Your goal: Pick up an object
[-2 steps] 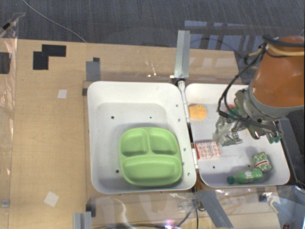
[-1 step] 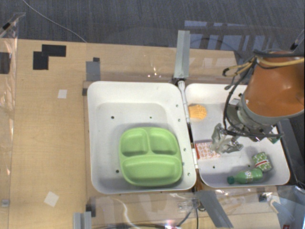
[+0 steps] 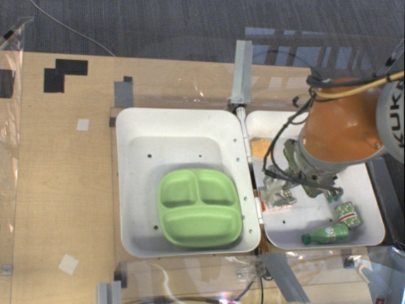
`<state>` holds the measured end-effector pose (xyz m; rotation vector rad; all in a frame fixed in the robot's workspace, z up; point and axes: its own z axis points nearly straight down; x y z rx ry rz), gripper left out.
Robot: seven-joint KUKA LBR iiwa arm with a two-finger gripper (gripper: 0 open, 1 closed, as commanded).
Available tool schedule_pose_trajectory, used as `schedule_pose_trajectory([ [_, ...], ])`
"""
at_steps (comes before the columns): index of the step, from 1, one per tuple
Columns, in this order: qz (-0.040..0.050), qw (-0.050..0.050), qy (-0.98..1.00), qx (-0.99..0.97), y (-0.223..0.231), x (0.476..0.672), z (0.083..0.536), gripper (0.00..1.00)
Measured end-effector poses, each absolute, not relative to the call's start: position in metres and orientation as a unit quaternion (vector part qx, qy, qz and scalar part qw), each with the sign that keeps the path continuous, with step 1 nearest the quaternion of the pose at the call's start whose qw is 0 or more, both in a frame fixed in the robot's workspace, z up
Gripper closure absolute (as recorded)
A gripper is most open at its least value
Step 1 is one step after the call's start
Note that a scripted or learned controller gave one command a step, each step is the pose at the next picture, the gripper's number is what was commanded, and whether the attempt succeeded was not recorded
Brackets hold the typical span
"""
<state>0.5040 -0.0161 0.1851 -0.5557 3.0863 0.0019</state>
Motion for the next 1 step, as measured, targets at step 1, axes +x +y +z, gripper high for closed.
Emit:
schedule_pose_trajectory([
  [1, 0.0020, 0.004, 1.000, 0.025, 0.0693, 0.5084, 0.1857, 1.00],
])
